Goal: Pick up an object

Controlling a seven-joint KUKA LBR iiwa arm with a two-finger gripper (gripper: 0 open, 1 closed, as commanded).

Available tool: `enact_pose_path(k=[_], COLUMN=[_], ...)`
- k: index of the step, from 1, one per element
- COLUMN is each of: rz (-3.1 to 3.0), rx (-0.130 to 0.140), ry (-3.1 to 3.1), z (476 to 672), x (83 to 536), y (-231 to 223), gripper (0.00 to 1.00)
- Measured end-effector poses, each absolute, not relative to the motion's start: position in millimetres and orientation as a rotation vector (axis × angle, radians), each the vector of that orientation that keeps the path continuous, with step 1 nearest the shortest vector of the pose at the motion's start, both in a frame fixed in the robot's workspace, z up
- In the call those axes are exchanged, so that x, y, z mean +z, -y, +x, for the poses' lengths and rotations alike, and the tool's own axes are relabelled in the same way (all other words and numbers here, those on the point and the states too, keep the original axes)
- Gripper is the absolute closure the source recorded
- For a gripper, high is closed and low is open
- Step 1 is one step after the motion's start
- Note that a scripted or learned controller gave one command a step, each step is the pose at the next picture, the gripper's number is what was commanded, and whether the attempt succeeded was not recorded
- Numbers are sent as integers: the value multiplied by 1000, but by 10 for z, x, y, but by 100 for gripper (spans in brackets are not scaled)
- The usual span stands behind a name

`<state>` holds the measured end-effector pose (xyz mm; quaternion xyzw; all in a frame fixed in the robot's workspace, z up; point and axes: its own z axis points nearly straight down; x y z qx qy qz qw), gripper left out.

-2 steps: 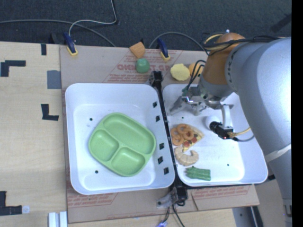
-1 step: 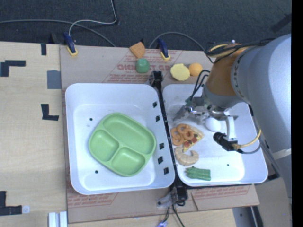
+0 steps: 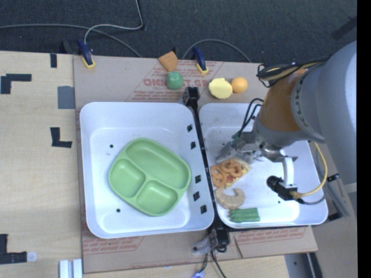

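The pretzel-shaped toy (image 3: 229, 172) lies in the right bin (image 3: 307, 213) by its left wall, above a tan piece (image 3: 231, 198) and a green piece (image 3: 244, 215). Crowding could make a grasp slip or snag a neighbour. The claw (image 3: 232, 146) hangs just above the pretzel's upper edge; whether it is spread or pressed together cannot be told.
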<state>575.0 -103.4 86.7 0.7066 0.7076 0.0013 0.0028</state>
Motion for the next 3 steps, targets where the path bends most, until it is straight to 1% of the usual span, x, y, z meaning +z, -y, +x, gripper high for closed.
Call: enact_pose_path(k=[1,2,3], rz=[2214,2214,2215], rx=[6,7,7], ry=[-2218,-2217,-2217], z=[5477,5162,5165], x=[869,870,965], y=[1088,1158,1158], gripper=[0,0,100])
